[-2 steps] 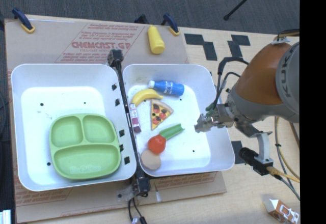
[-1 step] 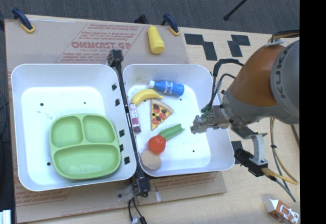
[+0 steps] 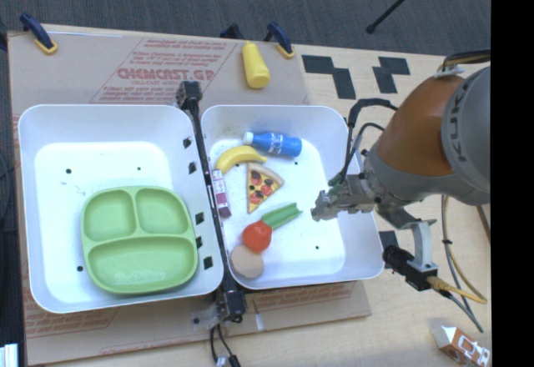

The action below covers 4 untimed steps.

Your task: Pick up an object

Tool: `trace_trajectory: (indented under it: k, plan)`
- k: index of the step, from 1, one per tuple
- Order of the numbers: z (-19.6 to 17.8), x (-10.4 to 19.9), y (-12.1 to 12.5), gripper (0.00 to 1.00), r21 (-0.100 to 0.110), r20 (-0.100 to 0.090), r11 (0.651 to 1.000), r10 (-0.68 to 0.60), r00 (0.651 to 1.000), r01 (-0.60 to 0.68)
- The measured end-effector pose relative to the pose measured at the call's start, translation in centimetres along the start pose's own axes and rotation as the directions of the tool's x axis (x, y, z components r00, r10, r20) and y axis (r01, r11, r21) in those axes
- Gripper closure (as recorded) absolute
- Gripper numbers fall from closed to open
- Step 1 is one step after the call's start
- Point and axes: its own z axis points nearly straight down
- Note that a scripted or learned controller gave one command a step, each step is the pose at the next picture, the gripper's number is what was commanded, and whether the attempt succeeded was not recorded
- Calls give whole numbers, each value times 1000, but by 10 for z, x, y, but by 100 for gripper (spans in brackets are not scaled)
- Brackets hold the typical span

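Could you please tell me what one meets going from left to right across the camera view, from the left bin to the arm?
Green divided plate → banana → pizza slice → blue bottle → gripper → orange band of the arm.

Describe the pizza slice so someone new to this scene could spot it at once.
Look in the right bin, near its middle. The pizza slice lies just below the banana and above the green bean pod. It is the only flat triangle, orange with dark dots.
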Motion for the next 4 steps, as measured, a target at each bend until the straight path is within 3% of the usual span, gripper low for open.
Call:
trace_trajectory:
  k: [1, 2, 3, 4]
  plan:
    - [5, -2, 30, 100, -3, 0, 1000, 1, 1000, -1]
    - [-11, 3, 6, 100, -2, -1, 1000, 4, 1000, -4]
    - [2, 8, 36, 100, -2, 1, 1000, 0, 1000, 0]
    - [2, 7, 36, 0, -2, 1, 1000, 0, 1000, 0]
